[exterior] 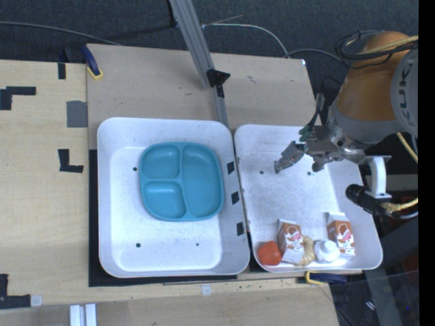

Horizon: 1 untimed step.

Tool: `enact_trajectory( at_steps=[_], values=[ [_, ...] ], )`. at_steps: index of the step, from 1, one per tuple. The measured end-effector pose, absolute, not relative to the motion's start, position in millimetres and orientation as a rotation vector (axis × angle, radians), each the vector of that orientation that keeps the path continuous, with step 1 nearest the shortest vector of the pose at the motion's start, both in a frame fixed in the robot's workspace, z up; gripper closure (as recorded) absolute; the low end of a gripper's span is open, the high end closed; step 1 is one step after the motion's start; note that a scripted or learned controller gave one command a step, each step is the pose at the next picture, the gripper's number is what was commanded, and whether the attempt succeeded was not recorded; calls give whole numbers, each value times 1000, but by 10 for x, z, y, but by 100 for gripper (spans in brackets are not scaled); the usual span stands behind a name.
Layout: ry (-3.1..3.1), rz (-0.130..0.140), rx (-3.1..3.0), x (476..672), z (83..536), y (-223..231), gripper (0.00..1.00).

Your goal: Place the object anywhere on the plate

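Note:
A blue divided plate (181,181) lies in the left bin (115,202), with nothing on it. Small objects sit along the right bin's front edge: an orange-red ball (270,252), a small carton (292,240), a tan piece (309,250), a white cap-shaped item (328,251) and a second carton (341,234). My gripper (297,156) hangs over the back middle of the right bin (272,195), well behind those objects. Its fingers (285,160) stand apart, open, with nothing between them.
A grey metal pole (196,39) slants over the bench behind the bins. The arm's orange and grey body (374,94) fills the upper right. A black cable plug (360,197) hangs over the right bin's right rim.

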<state>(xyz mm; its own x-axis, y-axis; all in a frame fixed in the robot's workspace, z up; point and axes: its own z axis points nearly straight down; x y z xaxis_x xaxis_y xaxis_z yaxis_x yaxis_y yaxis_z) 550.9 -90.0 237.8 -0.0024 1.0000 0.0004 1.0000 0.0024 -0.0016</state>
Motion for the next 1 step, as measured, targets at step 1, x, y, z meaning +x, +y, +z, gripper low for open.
enact_trajectory(
  at_steps=[1],
  values=[
    [-2222,1,-2218,5509,2378,-903,0]
  ],
)
